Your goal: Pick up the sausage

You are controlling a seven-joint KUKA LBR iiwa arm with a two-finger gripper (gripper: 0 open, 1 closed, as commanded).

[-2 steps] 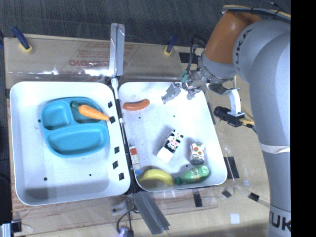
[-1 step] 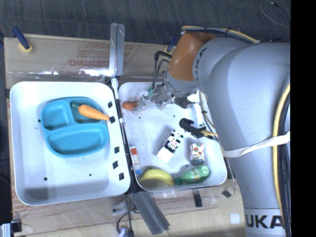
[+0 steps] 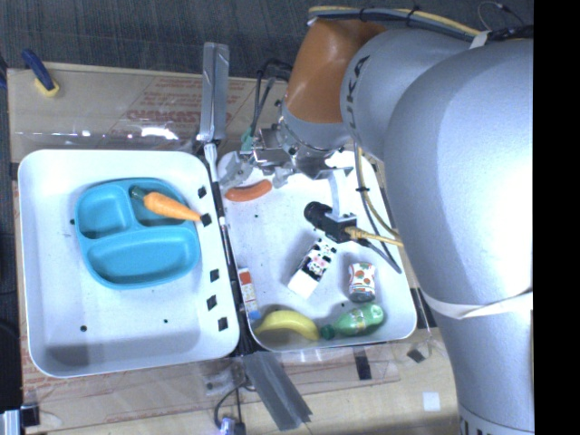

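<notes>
In the camera view, the sausage (image 3: 247,190) is lying in the right bin (image 3: 272,270) at its eleven o'clock corner, near the divider. The gripper (image 3: 258,163) is hovering just above it toward twelve o'clock; whether its jaws are open or closed cannot be told. A banana (image 3: 285,324) is resting at six o'clock, and a carrot (image 3: 170,207) is sitting in the blue tray (image 3: 136,261) in the left bin (image 3: 54,333).

A carrot (image 3: 170,206) lies in a blue tray (image 3: 136,256) at left; a banana (image 3: 286,325) sits lower centre.
</notes>
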